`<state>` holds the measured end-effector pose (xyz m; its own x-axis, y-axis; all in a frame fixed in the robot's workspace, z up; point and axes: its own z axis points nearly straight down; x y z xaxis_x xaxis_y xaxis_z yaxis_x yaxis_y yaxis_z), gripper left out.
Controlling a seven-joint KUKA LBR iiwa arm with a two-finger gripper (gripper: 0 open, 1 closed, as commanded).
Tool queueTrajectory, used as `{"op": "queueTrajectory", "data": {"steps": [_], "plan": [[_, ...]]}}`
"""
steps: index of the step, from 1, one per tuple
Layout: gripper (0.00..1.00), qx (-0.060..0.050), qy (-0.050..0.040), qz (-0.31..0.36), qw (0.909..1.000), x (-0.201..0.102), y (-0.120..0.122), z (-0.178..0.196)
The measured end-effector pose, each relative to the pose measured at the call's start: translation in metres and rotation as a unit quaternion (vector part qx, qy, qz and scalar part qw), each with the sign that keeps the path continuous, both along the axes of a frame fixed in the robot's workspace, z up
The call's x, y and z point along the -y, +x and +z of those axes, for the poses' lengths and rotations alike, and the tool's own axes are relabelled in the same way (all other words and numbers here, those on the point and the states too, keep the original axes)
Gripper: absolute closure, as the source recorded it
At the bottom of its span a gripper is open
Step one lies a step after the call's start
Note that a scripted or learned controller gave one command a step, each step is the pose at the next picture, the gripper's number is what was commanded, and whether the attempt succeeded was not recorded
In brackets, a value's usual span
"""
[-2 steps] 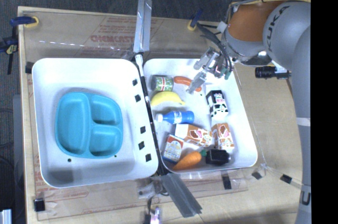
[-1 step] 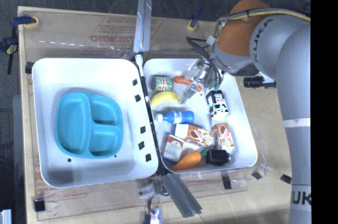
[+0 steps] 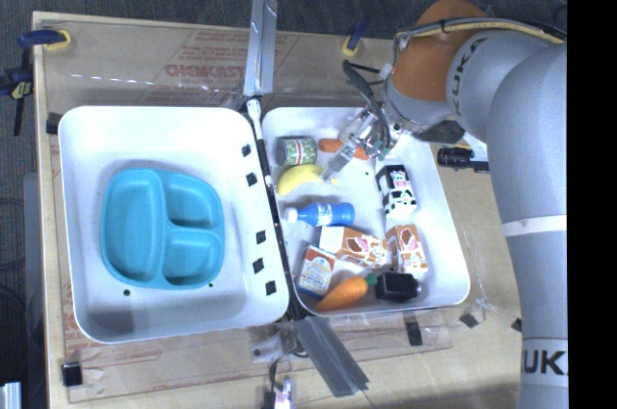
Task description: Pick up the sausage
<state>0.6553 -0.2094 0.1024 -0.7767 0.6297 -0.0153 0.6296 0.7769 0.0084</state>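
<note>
Metal-grey fingers (image 3: 355,144) are reaching into the upper part of the right bin (image 3: 453,248), and whether they are spread or closed is not something the view is showing. They are hovering right at the sausage (image 3: 333,146), a small orange-red piece that is lying near the bin's upper wall, just right of a green-labelled can (image 3: 297,150). Below the can, a yellow banana (image 3: 298,177) is lying, and under it a blue and white bottle (image 3: 322,214). To the right of the fingers a black and white cow-patterned carton (image 3: 395,189) is standing. Lower down, small cartons (image 3: 353,246), an orange carrot (image 3: 344,293) and a black object (image 3: 395,286) are crowding the bin's near end. Beyond the divider, the left bin (image 3: 87,137) is holding a blue sectioned tray (image 3: 162,226). Both bins are sitting on the desk (image 3: 145,60).
</note>
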Motion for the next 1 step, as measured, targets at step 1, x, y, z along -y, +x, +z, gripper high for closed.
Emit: {"op": "queueTrajectory", "data": {"steps": [1], "plan": [[1.0,0.002,-0.0019,0.002,1.0,0.0005,0.0015,0.0124]]}}
